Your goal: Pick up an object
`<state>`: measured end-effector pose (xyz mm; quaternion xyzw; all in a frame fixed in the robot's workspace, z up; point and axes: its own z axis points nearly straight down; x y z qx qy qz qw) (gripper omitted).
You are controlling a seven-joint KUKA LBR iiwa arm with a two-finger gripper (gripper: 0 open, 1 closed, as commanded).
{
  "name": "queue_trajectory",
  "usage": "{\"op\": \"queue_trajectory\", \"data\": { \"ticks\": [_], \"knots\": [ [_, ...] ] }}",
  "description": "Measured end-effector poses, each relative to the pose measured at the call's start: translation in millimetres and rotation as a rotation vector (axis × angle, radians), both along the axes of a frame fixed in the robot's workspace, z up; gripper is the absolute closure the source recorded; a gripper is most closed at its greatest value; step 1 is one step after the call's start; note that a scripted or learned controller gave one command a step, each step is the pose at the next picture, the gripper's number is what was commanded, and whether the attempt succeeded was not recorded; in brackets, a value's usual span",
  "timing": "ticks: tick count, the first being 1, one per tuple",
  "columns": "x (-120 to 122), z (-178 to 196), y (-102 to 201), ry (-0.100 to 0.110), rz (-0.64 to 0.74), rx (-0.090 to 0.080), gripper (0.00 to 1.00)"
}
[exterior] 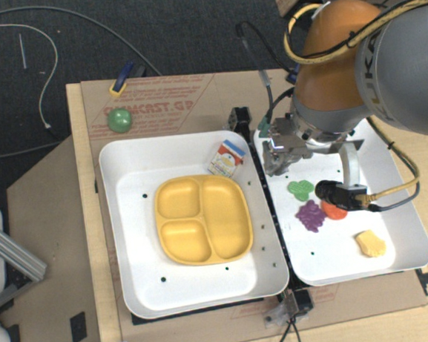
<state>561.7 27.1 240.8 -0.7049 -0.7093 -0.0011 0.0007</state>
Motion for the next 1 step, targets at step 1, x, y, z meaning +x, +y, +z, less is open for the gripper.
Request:
{"op": "queue_trajectory", "data": {
  "ticks": [1],
  "knots": [
    [-11.4, -14.6, 54.1, 0.006, 0.000, 0.000, 1.00]
  ]
}}
